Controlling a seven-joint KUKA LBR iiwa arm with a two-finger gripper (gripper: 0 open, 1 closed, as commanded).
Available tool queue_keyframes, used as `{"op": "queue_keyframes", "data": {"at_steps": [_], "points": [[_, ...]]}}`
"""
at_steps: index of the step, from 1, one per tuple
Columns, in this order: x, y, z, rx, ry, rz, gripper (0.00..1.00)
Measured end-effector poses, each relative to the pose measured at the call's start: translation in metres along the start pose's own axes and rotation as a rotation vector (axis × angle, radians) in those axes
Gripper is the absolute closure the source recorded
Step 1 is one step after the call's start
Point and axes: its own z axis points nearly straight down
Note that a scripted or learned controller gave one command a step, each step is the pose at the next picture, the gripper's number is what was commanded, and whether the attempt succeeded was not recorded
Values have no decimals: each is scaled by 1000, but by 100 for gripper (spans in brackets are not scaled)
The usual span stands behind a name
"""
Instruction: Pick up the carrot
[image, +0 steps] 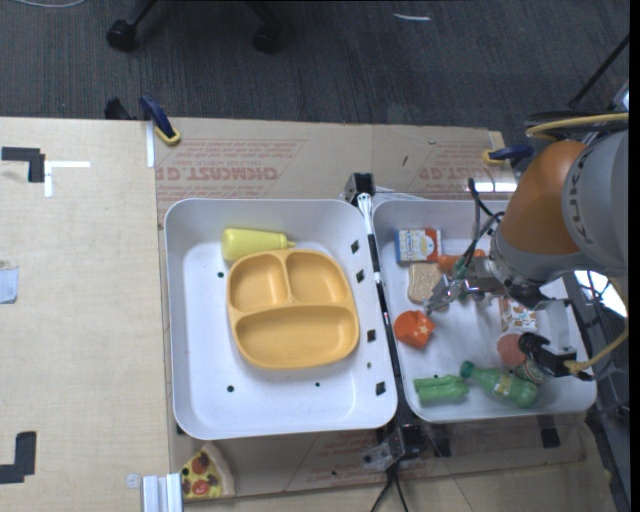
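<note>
Progress, as we are judging it, is standing at the approach stage: the carrot (467, 260) is lying on the floor of the right bin (462, 345), toward its far half, and nothing is showing it lifted or gripped. We are reading the small orange shape just beside the arm (545, 215) as the carrot; the arm is partly covering it. The gripper (442, 297) is hanging low over the same bin, just on the near side of the carrot. We cannot tell whether it is spread or pressed together. The closing on the carrot and the lift are both remaining to be done.

Working from near to far, we are finding a toy pizza slice (200, 477) lying on the bench in front of the left bin (200, 330). At the near wall of the right bin a green bottle (500, 385) and a green vegetable (440, 390) are lying side by side. Beyond them a red tomato (413, 328) is sitting near the dividing wall, with a reddish piece (512, 348) and a small packet (518, 318) under the arm. Farther back a bread slice (425, 283) is resting just beside the gripper, and a small carton (418, 244) is lying near the far wall.

In the left bin a yellow divided plate (293, 307) is occupying the middle, and a yellow bottle (255, 241) is lying just beyond its far rim.
</note>
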Motion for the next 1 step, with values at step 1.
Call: {"op": "queue_keyframes", "data": {"at_steps": [1], "points": [[-46,-4,-1,-1,14,230,0]]}}
